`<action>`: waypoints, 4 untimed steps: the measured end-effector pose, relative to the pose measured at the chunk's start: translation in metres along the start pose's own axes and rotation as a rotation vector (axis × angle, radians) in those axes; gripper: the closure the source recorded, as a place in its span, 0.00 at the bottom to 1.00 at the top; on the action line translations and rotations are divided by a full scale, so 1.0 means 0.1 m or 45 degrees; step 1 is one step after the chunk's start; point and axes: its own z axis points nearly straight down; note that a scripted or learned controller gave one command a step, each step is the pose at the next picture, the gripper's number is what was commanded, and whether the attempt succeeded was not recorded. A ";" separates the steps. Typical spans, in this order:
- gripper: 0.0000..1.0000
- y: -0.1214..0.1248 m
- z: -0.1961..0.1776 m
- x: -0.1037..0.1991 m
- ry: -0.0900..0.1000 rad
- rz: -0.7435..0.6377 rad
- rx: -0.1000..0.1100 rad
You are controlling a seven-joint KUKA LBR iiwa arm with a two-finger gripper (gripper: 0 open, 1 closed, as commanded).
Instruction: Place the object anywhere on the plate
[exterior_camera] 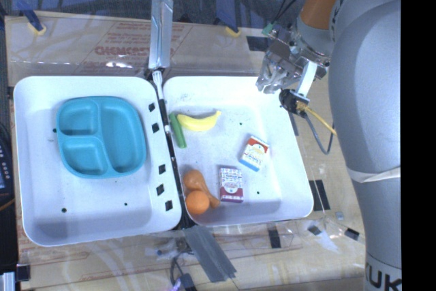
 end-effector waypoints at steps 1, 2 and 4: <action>1.00 0.13 0.99 -0.21 -0.002 -0.105 0.008; 1.00 0.26 1.16 -0.16 0.000 -0.094 0.001; 1.00 0.02 -0.08 -0.29 0.001 0.748 0.000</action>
